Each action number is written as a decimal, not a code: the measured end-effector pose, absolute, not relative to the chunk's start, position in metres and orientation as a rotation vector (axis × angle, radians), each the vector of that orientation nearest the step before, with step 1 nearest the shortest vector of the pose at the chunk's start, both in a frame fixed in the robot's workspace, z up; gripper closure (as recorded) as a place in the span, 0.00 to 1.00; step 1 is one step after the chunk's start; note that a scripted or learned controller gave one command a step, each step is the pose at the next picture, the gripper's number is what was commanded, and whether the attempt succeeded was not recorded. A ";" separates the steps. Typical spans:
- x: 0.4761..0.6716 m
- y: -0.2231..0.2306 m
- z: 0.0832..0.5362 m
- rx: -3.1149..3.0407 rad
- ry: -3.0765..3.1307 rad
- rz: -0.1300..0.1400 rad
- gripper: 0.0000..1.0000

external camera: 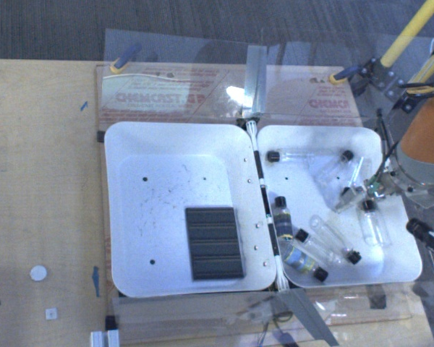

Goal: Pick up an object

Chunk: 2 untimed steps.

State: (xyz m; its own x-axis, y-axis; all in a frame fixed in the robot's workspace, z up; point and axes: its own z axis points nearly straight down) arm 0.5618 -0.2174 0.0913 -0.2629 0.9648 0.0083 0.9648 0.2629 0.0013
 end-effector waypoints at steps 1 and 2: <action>0.563 -0.219 0.102 -1.907 -2.500 -0.006 1.00; 0.605 -0.137 0.113 -1.869 -2.531 -0.002 1.00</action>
